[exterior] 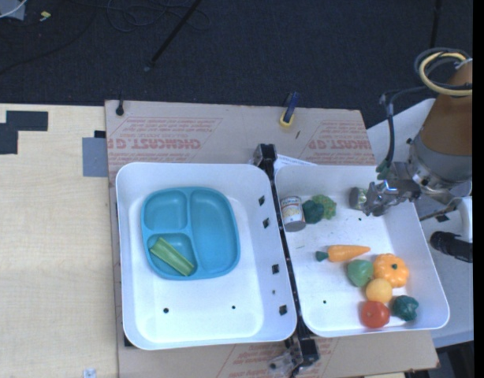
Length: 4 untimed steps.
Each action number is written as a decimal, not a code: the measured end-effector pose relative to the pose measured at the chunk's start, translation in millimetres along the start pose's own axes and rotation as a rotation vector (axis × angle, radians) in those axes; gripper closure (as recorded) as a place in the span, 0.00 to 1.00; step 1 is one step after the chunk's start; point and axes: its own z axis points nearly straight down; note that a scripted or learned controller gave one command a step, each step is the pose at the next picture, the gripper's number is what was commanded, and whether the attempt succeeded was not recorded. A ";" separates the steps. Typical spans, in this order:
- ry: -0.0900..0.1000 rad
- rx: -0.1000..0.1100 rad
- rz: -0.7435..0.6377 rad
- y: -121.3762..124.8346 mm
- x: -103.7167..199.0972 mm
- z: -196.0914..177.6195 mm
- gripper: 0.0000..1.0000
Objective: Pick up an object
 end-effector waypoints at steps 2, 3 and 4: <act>-0.001 -0.002 -0.001 22.8 97.0 -13.7 1.00; -0.001 -0.001 -0.002 45.2 155.4 -2.8 1.00; -0.002 -0.002 0.002 71.8 194.9 0.7 1.00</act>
